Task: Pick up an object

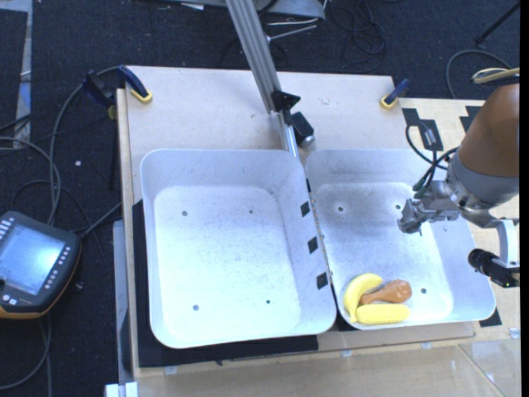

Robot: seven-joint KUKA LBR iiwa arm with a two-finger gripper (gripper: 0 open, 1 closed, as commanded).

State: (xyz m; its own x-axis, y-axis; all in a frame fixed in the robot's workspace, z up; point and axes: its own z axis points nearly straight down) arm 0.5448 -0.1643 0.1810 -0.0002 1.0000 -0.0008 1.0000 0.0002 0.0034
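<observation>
**Ana:** So, let us begin with the big things. The two shallow white plastic bins stand side by side; the left bin [219,246] lies far to the left of the pincer, and the pincer hangs over the right bin [430,304]. The grey arm with the orange band [492,151] comes in from the right side.

**Ben:** And the small dark two-finger pincer [411,221], is it released or clenched?

**Ana:** I cannot tell; it is too small and dark at the tip. I see nothing grasped in it. It is over the bare upper part of the bin floor.

**Ben:** Where are the things to pick?

**Ana:** Toward the front edge of the bin, nearer the camera than the pincer and a little to its left. Three toys lie together: a curved yellow plastic banana [358,292], a straight yellow block-like piece [382,313] in front of it, and a small orange-brown drumstick-shaped toy [390,291] between them. They seem to touch each other.

**Ben:** How to do the step well, then?

**Ana:** In my judgement the pincer must travel toward that corner, stay high until it is above one toy, and choose one with free sides. The straight yellow piece looks easiest. Because the toys are crowded, a descent in the middle may push them apart and catch nothing.
</observation>
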